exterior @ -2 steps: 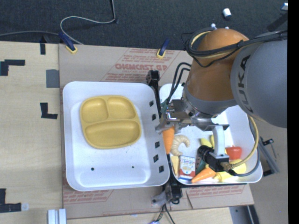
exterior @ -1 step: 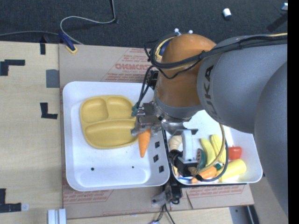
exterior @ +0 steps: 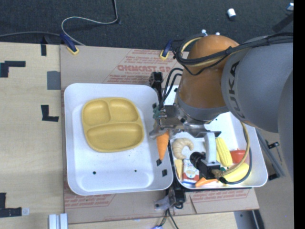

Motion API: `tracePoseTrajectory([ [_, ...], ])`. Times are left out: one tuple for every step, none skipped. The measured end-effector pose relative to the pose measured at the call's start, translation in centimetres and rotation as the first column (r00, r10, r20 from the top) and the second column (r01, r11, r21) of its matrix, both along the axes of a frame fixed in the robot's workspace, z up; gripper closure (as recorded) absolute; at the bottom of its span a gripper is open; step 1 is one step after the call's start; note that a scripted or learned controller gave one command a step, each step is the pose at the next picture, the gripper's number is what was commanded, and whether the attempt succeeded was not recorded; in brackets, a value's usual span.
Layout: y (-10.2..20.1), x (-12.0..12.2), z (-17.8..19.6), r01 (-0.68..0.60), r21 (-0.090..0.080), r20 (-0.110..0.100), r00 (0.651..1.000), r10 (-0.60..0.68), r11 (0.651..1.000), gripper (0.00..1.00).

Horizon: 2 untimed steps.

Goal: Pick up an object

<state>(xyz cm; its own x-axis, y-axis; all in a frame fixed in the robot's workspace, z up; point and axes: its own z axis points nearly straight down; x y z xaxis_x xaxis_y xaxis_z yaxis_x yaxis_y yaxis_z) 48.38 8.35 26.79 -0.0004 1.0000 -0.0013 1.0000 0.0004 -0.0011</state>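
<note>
Clutter sits in the near end of the right bin [exterior: 261, 173]: a banana [exterior: 237, 173] curves along the front corner, with a small printed carton [exterior: 189, 176] beside it. Just behind them a corn cob [exterior: 223, 150] stands lengthwise next to a red piece [exterior: 238, 155] that is too hidden to name, and a pale curled pastry-like toy [exterior: 181, 147] lies toward the bin's left wall.

At the divide between the two bins a carrot [exterior: 162, 146] hangs or lies point-down toward the camera. Its broad end is right under the gripper [exterior: 161, 128]. The wrist and cabling hide the working end, so I cannot tell how far open the gripper is, or whether it has the carrot or is merely above it.

The left bin [exterior: 114, 175] holds a yellow divided plate [exterior: 113, 124] well apart from the carrot. Beyond the bins is a cardboard sheet [exterior: 138, 70] with red print, then dark floor with a loose cable [exterior: 90, 20].

My reading is that the grasp itself is in hand, with the carrot as the likely target. The next move calls for a secure closure on the broad end and a straight lift. The bin wall is close alongside, and a tapered, smooth shape could slip.
</note>
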Motion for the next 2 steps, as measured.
tracePoseTrajectory([
  [3.9,-0.1,-1.2,-0.002,0.001,-0.002,1.0,0.002,1.0,1.0],
  [8.0,-0.1,-1.1,-0.002,0.001,-0.002,1.0,0.002,1.0,1.0],
])
